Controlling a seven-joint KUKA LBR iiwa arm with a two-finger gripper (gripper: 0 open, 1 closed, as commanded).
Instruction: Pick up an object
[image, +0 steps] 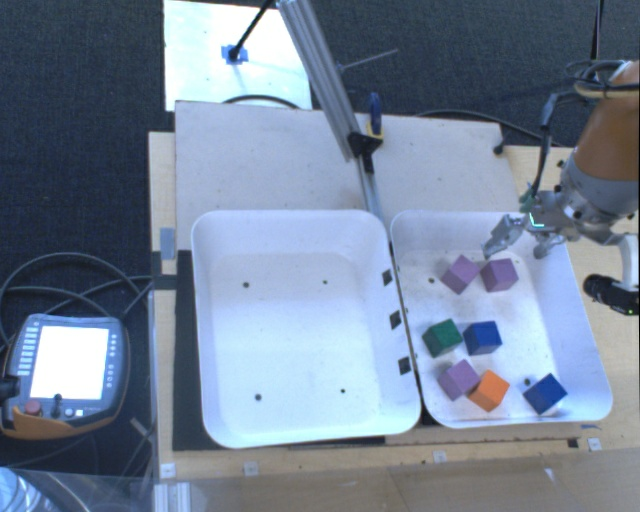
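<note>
Nothing picked up so far.
The tool (520, 235), whose grip I cannot tell, hovers above the right bin (575, 320), near the purple cube (499, 273); descent and grasp remain.

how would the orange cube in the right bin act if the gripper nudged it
The orange cube looks flat-faced and blocky, so it would probably slide, not roll. It looks small and rigid, likely light. It touches a purple cube, so a nudge may shift both.
</note>
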